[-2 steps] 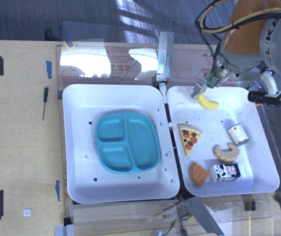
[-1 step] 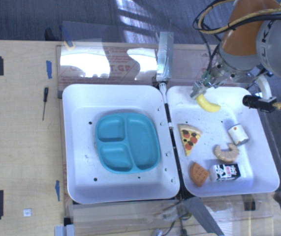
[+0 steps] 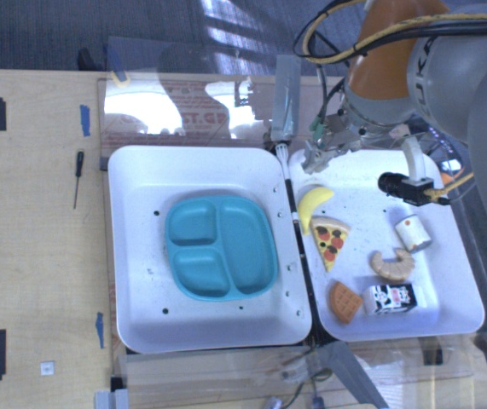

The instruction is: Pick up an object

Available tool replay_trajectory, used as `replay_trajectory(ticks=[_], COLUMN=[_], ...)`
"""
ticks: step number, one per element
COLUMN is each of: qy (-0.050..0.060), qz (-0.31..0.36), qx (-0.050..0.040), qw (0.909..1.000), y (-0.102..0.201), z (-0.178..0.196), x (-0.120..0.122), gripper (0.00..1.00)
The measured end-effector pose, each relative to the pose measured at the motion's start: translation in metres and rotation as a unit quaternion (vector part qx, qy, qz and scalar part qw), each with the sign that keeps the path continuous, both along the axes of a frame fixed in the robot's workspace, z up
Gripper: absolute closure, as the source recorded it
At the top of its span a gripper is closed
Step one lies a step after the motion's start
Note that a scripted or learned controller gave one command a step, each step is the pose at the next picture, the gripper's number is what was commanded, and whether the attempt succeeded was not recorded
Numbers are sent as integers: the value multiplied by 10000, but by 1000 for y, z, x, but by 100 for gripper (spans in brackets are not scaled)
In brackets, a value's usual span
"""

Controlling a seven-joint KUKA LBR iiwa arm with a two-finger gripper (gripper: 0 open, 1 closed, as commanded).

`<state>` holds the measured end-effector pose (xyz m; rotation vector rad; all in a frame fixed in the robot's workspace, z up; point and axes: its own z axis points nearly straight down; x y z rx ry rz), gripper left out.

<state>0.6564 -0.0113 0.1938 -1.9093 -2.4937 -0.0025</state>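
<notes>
Two shallow white bins sit side by side on the counter point(image 3: 30, 254). The left bin point(image 3: 132, 254) carries one teal divided plate point(image 3: 220, 247). The right bin point(image 3: 460, 301) carries six small items.

Obstructed or unclear:
- The arm point(image 3: 397, 41) (grey, with an orange band) enters from the right and is cut off by the frame edge. Its bulk covers the far right corner of the right bin.
- Glare on the clear panel point(image 3: 183, 109) behind the bins washes out what lies under it.
- The brown piece point(image 3: 344, 301) near the front wall is too small to identify. It may be a wafer or a biscuit.
- Print on the black-and-white carton point(image 3: 391, 297) cannot be read.

Claw:
- The claw point(image 3: 318, 153) hangs over the far left corner of the right bin, close to the divide between the bins.
- Its tip merges with cables and bright plastic, so whether it is spread or pressed together cannot be told.
- Nothing is seen gripped in it.
- The banana point(image 3: 313, 204) lies just beside it on the near side. Contact between the two cannot be confirmed.

Items available for picking:
- The pizza slice point(image 3: 330, 241) lies just in front of the banana.
- The croissant point(image 3: 392, 265) lies right of the slice, with the carton just before it.
- A white cylinder with a red band point(image 3: 413, 232) lies behind the croissant.
</notes>
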Motion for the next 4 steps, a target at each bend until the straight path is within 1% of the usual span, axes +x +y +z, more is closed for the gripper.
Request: replay_trajectory(ticks=[1, 2, 3, 4], qy=[4, 4, 12, -4], qz=[-11, 98, -822, -685], qx=[-6, -15, -14, -25], qw=[10000, 10000, 9966, 9976], y=[-2, -40, -97, -194], z=[-1, -10, -58, -52], x=[0, -45, -28, -8], gripper=[0, 0, 0, 0])
